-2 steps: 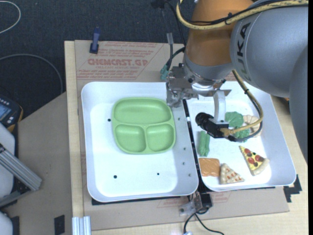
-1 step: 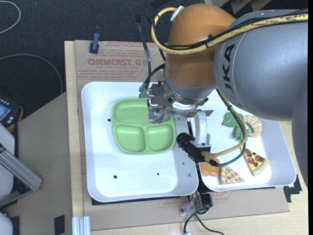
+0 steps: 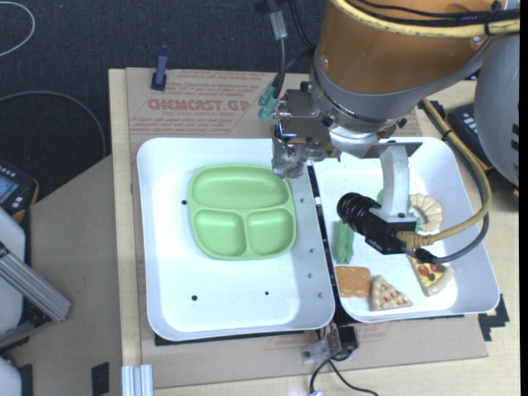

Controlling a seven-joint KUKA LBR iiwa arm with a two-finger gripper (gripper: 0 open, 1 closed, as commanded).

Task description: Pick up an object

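We saw the arm [image 3: 412,48] come in from the right over 2 white bins, the left bin [image 3: 165,246] and the right bin [image 3: 466,188]. A green 3-compartment plate [image 3: 243,213] lay flat, approx. mid left bin. The gripper [image 3: 289,162] hung at the plate's far-right corner, just beside the divider btw. the bins; we couldn't tell whether it was released or clenched. The plate spread left & nearward from it. Small toy foods, e.g. a green piece [image 3: 343,242] and a pizza slice [image 3: 388,294], lay nearward in the right bin.
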